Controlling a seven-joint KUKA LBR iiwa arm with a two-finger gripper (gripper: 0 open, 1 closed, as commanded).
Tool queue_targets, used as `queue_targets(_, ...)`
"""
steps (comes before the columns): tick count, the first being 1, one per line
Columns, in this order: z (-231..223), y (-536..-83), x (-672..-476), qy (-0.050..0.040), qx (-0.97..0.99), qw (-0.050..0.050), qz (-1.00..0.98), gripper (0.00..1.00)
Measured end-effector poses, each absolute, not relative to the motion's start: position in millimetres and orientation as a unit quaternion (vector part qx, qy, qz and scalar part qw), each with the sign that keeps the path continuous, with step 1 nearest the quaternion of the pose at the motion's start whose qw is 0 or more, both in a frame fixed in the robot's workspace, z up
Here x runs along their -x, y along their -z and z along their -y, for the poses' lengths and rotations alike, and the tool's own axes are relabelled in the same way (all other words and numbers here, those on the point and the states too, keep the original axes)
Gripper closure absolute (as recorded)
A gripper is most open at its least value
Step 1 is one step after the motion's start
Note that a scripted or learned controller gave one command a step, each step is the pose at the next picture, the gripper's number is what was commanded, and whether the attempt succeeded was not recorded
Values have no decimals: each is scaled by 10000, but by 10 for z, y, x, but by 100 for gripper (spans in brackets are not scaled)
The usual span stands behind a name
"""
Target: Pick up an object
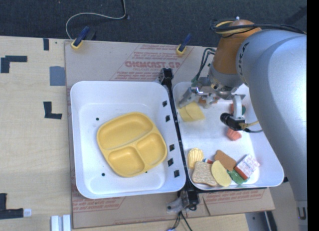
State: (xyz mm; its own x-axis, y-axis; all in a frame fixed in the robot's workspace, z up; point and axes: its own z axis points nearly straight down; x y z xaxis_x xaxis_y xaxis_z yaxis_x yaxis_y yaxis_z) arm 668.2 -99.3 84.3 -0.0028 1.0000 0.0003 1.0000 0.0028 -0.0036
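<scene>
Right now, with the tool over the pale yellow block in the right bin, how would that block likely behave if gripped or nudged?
The pale yellow block looks like a toy cheese wedge, so probably light and rigid. Its flat faces suggest it would slide across the right bin rather than roll. The smooth surface may slip from the tool.

On my feed the arm is a fat, smooth grey shell with an orange band above the wrist; thin dark cables loop beside its metal claw.
</scene>
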Motion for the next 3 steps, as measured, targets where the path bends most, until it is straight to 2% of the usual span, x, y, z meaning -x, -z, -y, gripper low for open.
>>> queue_targets(3, 966, -843, -6677, -18, 7070, 1, 7072, 0)
